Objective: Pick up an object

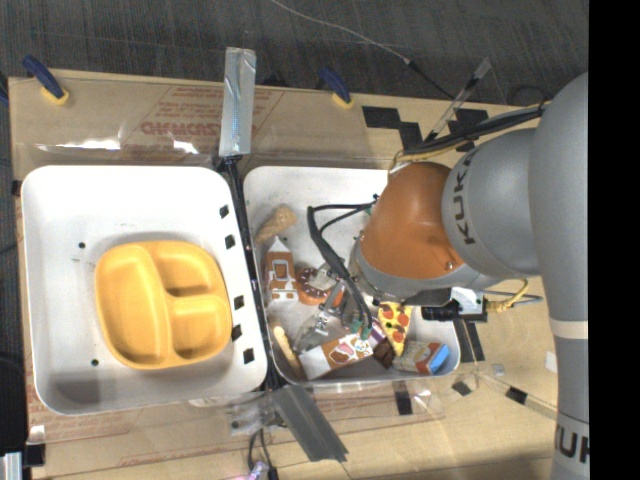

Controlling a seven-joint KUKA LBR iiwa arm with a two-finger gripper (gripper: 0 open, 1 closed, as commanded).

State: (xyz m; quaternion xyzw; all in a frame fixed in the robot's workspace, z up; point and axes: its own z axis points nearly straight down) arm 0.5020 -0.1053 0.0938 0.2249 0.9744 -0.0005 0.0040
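The right bin (300, 183) holds a pile of small toy items: a tan piece (274, 224) near its upper left, a brown and white gingerbread-house shape (281, 278), a pizza slice (394, 326), a brown and white block (340, 353) and a blue and orange piece (431, 357) by the front wall. My gripper (338, 313) reaches down into the middle of this pile, below the orange wrist band (415, 228). Its tips are lost among the items and the arm covers much of the bin.
The left bin (60, 218) contains a yellow divided tray (162, 301). A silver taped divider (238, 103) stands between the bins at the back. Black cables (325, 230) loop off the wrist over the right bin. Blue clamps (46, 78) hold the cardboard base.
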